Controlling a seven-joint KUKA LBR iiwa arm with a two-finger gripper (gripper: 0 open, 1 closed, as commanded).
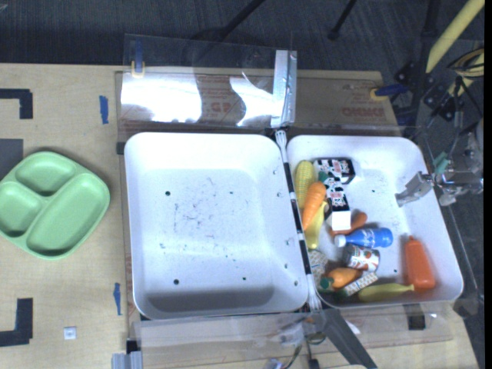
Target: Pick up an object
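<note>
The gripper [416, 188] is hanging over the right side of the right bin [400, 146], above bare white floor, with nothing visibly in its grasp. Whether it is spread or closed cannot be told from this slant; it is showing as a grey wedge pointing left.

The things to pick from are all lying in that bin, crowded toward its left wall and near edge. A corn cob [304, 175] and a carrot [314, 202] are lying along the left wall, touching each other. A black-and-white box [335, 170] is sitting just right of the corn. Nearer, a white cube [340, 221], a blue bottle [370, 238] and a can [361, 258] are packed together, and a banana [387, 289] is lying along the near wall.

The orange bottle [419, 264] is looking like the best target. It is standing a little apart from the pile, on the near right, and it is the item closest to the gripper. Its sides are appearing free, though the banana's tip is lying just beside its near end.

To do this well, the arm is needing to shift toward the near side, centre over the bottle's body, and turn the wrist so the grip is closing across the narrow width, not along the length. Descending straight down is probably mattering most, since a slanted approach is risking a push into the bin's right wall. The left bin [154, 148] is playing no part here.
</note>
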